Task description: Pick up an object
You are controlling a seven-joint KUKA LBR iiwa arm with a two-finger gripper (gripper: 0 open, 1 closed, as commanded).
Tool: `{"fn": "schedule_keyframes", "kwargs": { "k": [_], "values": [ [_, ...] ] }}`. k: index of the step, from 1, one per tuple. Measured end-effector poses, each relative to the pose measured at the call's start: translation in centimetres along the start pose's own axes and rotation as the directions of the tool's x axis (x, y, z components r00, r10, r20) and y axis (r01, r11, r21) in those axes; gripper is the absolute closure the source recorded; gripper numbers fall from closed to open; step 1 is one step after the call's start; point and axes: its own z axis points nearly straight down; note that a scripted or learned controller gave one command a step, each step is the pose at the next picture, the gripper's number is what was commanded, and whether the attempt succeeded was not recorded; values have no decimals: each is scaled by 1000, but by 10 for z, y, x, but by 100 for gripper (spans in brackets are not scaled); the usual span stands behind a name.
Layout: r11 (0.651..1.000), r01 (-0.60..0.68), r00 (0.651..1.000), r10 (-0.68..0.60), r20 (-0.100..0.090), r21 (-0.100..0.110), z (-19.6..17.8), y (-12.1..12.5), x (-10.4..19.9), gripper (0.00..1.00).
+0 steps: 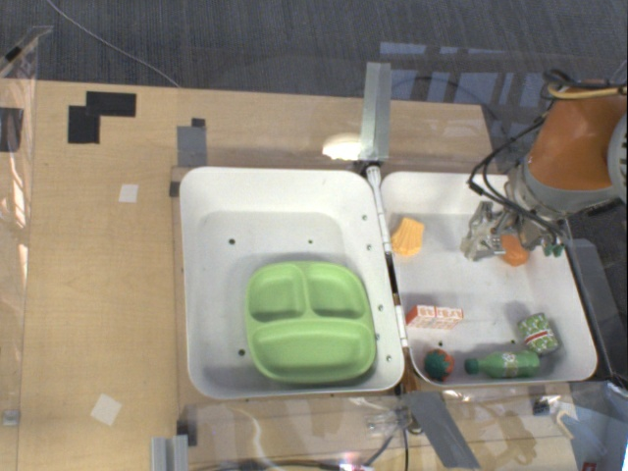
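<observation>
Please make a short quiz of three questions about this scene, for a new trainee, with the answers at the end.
1. True or false: the green tray lies in the left bin.
2. Which item is nearest the gripper? A) the green bottle B) the small orange item C) the yellow item
3. Fill in: the bottle lies along the right bin's ____ edge, between a round red and green item and a green and white can.

Key: 1 true; 2 B; 3 near (bottom of the view).
</observation>
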Motion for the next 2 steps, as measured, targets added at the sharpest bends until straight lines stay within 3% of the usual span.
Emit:
{"fn": "schedule_keyframes", "kwargs": {
  "k": [1,2],
  "values": [
    [948,-318,948,318,-7,-3,20,79,14,100],
    [826,-563,826,563,-8,-1,-79,159,-33,100]
  ]
}}
